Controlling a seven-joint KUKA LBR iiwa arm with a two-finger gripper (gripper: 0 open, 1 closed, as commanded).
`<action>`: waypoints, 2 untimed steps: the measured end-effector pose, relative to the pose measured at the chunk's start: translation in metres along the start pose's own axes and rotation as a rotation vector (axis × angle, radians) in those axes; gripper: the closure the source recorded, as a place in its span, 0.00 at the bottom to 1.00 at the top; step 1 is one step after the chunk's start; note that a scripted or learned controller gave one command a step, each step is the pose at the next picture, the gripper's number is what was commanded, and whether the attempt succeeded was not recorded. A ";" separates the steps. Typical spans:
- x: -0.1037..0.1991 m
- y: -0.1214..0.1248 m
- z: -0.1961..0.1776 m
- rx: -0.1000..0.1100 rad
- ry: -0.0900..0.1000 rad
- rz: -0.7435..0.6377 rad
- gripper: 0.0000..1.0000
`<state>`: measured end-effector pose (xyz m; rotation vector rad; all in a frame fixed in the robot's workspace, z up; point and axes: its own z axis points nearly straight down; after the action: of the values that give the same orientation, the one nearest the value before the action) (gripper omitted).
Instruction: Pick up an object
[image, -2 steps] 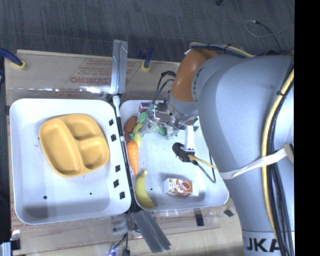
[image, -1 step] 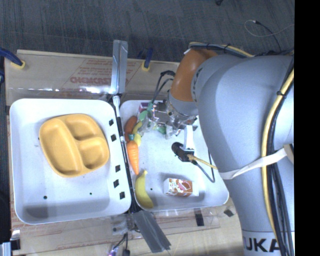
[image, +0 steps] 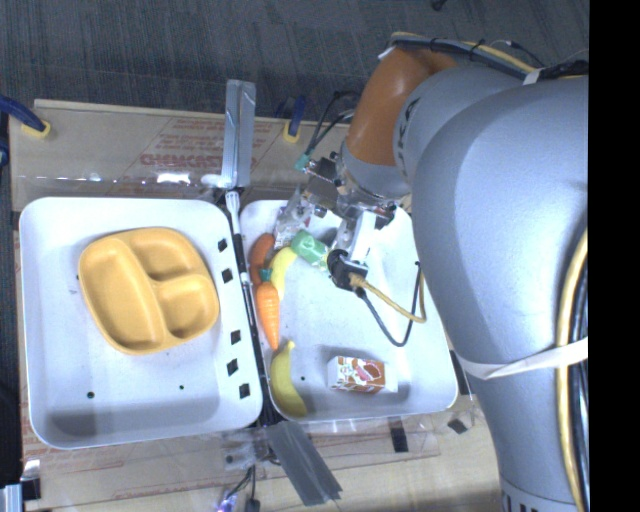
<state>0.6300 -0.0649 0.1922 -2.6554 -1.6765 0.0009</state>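
My gripper (image: 318, 240) hangs low over the back left corner of the right bin (image: 425, 385). Its fingers stand apart, open, one on each side of a small green object (image: 309, 247) that lies on the bin floor. Beside the green object lie a pale yellow piece (image: 282, 270) and an orange carrot (image: 267, 311) along the bin's left wall. A second orange piece (image: 260, 251) sits just behind the carrot. A banana (image: 285, 382) and a small brown and white carton (image: 358, 374) lie near the front wall.
The left bin (image: 50, 400) holds a yellow divided plate (image: 148, 288). A ridge with black clips (image: 240, 330) separates the bins. A yellow cable (image: 395, 305) loops from the wrist over the right bin. The big grey arm (image: 500, 230) covers the right side.
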 end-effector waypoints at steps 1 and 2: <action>-0.031 -0.005 0.102 0.004 -0.002 0.011 0.00; -0.052 -0.041 0.078 0.004 -0.002 0.007 0.00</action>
<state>0.5703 -0.0937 0.1146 -2.6597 -1.6659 0.0065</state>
